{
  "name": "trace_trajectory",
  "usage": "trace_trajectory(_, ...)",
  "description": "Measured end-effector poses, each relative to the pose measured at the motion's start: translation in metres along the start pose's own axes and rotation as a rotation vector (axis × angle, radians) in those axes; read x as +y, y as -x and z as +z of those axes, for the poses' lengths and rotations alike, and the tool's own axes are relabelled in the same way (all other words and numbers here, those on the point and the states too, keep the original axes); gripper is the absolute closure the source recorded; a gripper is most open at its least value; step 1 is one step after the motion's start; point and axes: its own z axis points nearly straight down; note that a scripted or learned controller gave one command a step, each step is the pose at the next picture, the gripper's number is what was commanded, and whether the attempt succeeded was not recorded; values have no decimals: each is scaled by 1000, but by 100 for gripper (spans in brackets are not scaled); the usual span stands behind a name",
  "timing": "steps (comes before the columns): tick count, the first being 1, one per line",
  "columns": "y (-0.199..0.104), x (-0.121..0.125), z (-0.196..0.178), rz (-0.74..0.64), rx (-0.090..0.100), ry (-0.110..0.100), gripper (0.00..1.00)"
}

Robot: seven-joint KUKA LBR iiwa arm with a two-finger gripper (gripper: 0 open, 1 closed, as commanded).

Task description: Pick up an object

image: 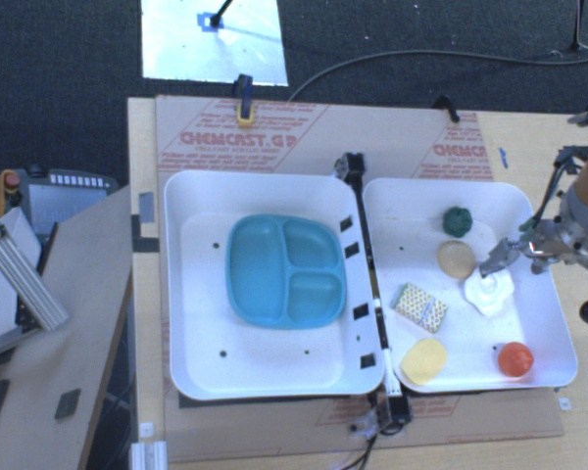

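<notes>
The surface point(304, 125) is a tan board with red lettering, carrying two shallow white bins side by side. The left bin point(191, 292) holds a blue divided plate point(284, 270) lying flat near its centre, with three compartments facing up. The right bin point(554, 346) holds the loose objects. The arm point(583, 213) enters from the right edge and reaches over the right bin's far side. The gripper point(494, 262) sits low over a white crumpled object point(490, 292) near the middle right of that bin, with the tip of the fingers just above or touching it; whether the fingers are spread or closed cannot be told, and nothing can be seen between them. A yellow round object point(424, 360) lies at the bin's near left corner. A patterned small packet point(421, 305) lies just above it, tilted. A tan round object point(457, 258) lies just left of the gripper. An orange-red ball point(514, 358) lies at the near right. A dark green object point(458, 220) lies toward the far side, apart from the rest.
</notes>
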Motion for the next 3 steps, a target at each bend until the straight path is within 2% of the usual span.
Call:
trace_trajectory(2,-2,10,96,1,-1,2,0)
trace_trajectory(3,-3,14,80,-2,0,13,100)
